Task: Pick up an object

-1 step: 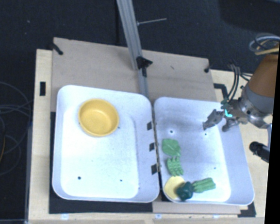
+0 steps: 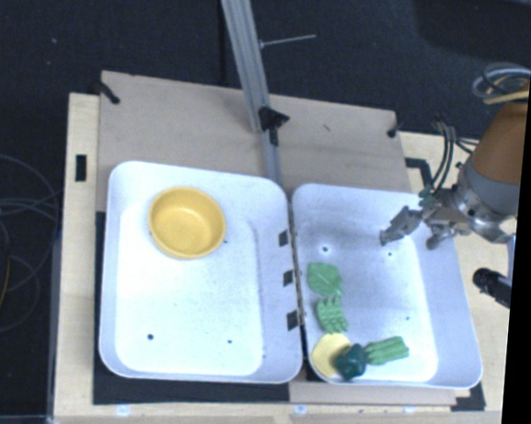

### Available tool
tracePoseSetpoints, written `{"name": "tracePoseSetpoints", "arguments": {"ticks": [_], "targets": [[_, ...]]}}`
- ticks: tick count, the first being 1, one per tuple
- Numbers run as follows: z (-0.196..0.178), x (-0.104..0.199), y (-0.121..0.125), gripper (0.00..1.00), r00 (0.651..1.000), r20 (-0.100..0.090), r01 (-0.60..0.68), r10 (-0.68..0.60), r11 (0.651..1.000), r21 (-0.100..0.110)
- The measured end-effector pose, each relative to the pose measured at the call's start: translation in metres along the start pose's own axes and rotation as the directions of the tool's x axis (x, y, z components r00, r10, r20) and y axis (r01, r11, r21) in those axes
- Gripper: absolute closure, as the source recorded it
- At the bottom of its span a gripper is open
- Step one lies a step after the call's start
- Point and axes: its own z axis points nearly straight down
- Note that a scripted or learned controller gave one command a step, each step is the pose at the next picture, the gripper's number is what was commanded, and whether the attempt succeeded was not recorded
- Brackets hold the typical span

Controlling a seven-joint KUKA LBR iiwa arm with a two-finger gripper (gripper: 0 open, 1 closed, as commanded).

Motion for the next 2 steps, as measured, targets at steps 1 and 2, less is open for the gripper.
{"name": "tracePoseSetpoints", "arguments": {"ticks": [1, 2], "targets": [[0.042, -0.004, -0.001, 0.00, 1.000, 0.001, -0.001, 0.001, 1.000, 0.004], [0.104, -0.003, 0.002, 0.00, 1.000, 0.000, -0.001, 0.001, 1.000, 0.006]]}}
